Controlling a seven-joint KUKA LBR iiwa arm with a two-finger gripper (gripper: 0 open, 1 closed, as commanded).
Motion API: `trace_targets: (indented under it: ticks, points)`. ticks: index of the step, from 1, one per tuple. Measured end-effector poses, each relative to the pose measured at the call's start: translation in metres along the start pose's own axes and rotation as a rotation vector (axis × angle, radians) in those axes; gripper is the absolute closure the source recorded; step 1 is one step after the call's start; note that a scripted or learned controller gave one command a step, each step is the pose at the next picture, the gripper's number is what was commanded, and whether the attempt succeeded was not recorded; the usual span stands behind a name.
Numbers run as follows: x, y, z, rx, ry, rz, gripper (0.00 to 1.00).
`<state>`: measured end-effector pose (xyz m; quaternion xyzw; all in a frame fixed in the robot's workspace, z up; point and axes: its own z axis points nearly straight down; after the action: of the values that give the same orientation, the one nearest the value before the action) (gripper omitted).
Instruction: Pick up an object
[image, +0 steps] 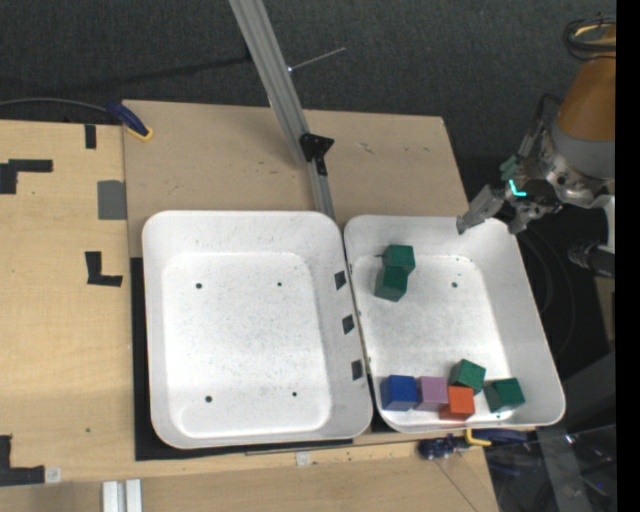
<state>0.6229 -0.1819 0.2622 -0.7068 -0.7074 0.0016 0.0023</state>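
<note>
Gripper (487, 212) hangs over right bin's (530, 300) far-right corner; fingers prob. apart, nothing betw. them, though view's poor. Nearest pick: green block (395, 271), left and nearer cam. Other blocks (450, 390) cluster at near edge.

No readable text, label, brand, number or sign appears anywhere in the camera view. The black tape pieces (25, 172) on the wooden bench (60, 330) form plain angular shapes, not letters. The two white bins (160, 250) carry only dark dots and specks, and the coloured blocks (402, 391) have bare faces. The arm's wrist (585, 150) shows a small cyan light but no legible marking.
</note>
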Motion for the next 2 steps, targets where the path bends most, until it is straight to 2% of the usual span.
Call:
trace_targets:
  ticks: [1,2]
  points:
    - [0.0,0.001,-0.003,-0.004,-0.002,-0.001,0.0]
    - [0.007,-0.006,0.045,0.001,-0.001,-0.001,0.0]
